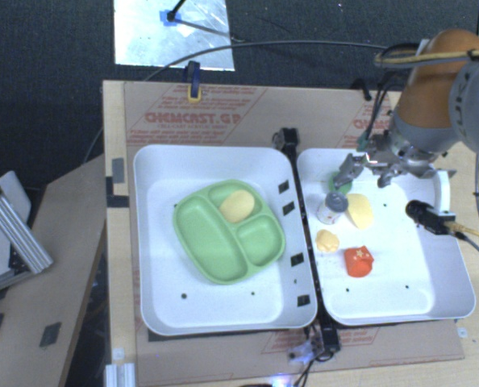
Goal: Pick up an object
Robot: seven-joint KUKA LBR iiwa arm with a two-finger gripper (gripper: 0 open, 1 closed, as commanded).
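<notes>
Left bin [155, 216]: 1 green tray [215, 244] lying flat at a slant near the middle, 3 compartments, with a yellow lump [238, 206] resting in the upper small one. Parked there as if sorted already, well apart from the arm.

Right bin [433, 289]: 4 loose things bunched toward the upper left, close to the wall shared by the 2 bins. Lowest, a red piece [358, 260]; just above and left of it, a small yellow piece [326, 240]; above that, a grey cylinder [333, 206] with a pale yellow wedge [360, 211] just beside it on the right. Bunched tightly enough that a grab at 1 could nudge its neighbour.

Claw [367, 172] hanging over the bin's upper part, above the cylinder and wedge, fingers spread apart with nothing between them, and a green tint at the left tip. Reaching in from the right, grey arm [465, 111] and orange band [433, 75] bent down over the bin's far rim; posed for a descent, by the look of it.

Likely target: the cylinder or the wedge, both lying nearest below the claw on the bin floor. Nothing lifted yet. Risk: wedge lying low and flat, cylinder apt to roll or tip against the wall.
</notes>
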